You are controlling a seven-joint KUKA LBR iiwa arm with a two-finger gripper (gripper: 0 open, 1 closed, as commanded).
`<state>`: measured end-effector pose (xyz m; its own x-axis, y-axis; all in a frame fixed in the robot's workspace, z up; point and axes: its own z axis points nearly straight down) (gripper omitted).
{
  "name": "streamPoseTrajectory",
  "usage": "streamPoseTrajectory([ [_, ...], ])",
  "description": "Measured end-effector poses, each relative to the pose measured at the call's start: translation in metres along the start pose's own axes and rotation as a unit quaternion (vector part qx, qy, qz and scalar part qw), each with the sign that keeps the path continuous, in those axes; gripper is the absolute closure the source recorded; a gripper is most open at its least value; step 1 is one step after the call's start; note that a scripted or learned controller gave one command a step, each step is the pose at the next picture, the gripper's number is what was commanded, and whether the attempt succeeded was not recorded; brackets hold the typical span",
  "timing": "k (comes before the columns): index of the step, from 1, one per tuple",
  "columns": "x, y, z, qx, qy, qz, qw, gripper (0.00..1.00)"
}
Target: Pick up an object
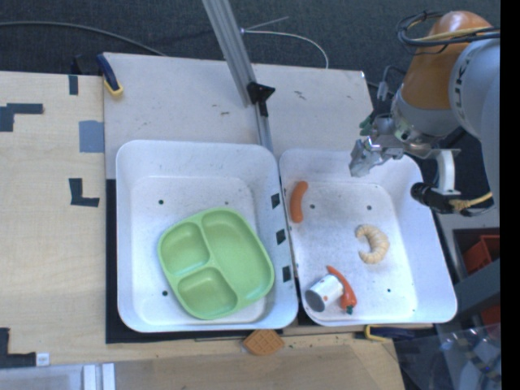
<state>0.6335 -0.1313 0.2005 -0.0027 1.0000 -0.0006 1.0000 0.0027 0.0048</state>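
Two white bins sit on the counter. At 9 o'clock lies a green plate. Right bin has a hot dog, croissant, cup and carrot. At 2 o'clock hangs the pincer, holding nothing; I cannot tell if it is clenched.

Green divided plate: smooth plastic, soft sheen. Both white bins: matt plastic, scuffed and speckled. Bench top: pale wood grain. Slanted pole: brushed metal. Arm's orange band: glossy. Croissant: matt, ridged.
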Motion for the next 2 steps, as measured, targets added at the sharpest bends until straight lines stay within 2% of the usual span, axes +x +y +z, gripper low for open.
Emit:
streamPoseTrajectory([
  [1,0.0,0.002,-0.054,0.0,0.0,0.0,1.0,1.0],
  [2,0.051,-0.011,-0.059,0.002,0.001,-0.002,1.0,1.0],
])
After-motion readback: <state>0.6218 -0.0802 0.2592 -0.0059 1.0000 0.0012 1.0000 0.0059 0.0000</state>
